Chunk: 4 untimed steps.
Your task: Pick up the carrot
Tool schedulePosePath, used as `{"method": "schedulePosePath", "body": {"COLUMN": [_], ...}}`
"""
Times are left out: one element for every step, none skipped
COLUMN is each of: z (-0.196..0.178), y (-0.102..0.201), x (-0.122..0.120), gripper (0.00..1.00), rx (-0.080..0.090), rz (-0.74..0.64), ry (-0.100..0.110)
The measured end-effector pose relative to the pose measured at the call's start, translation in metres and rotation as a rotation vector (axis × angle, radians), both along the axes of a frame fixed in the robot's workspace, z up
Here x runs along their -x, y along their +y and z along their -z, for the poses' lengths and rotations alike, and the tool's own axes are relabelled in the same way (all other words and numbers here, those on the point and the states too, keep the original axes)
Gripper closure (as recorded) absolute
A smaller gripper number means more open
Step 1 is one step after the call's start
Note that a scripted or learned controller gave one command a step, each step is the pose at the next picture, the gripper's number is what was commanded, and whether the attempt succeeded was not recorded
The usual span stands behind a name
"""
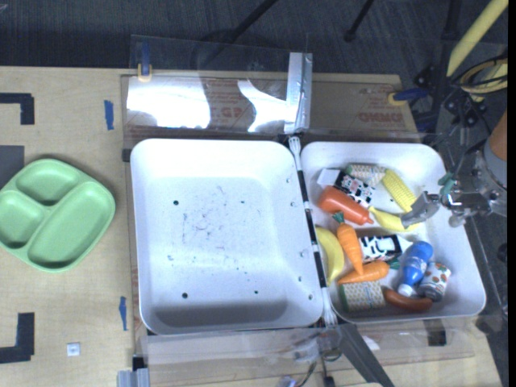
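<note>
The grey two-finger gripper (421,208) hangs over the right side of the right-hand shallow white plastic bin (470,276), reaching in from the right edge, and whether its fingers are parted or closed I cannot tell from this angle. Right under its tip lies a pale yellow banana-shaped toy (389,218), and just above that a ribbed yellow corn cob (398,187) sits on a slant. Over to the left, and it's apart from the gripper, there's the smooth orange plastic carrot (350,247), lying roughly lengthwise near the bin's left wall, nothing gripping it. Beside its left flank is a plump yellow banana (328,250), and just above it an orange-red bottle-shaped toy (347,205) with a paler tip. A black-and-white printed carton (377,246) presses against the carrot's right side, and a second orange piece (367,273) lies across below it. Down in the lower right corner stand a blue plastic bottle with a white cap (412,266), a small patterned can (436,279) and a dark red sausage-shaped toy (407,301). The left-hand white bin (145,216) shows only faint blue scribbles on its floor, and far left on the wooden bench (64,95) rests a light green divided plate (53,214)
</note>
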<state>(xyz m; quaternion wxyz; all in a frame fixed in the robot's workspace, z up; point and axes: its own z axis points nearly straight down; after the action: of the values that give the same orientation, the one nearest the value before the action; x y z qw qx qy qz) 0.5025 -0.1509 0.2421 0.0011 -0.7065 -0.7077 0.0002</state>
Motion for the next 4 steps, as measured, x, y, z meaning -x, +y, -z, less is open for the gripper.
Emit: {"method": "schedulePosePath", "body": {"z": [0.000, 0.061, 0.058, 0.057], "y": [0.000, 0.030, 0.065, 0.085], "x": [0.000, 0.023, 0.023, 0.023], "gripper": [0.00, 0.00, 0.00, 0.00], "rx": [0.000, 0.000, 0.000, 0.000], "rz": [0.000, -0.129, -0.359, -0.562], "ry": [0.000, 0.000, -0.001, -0.002]}}
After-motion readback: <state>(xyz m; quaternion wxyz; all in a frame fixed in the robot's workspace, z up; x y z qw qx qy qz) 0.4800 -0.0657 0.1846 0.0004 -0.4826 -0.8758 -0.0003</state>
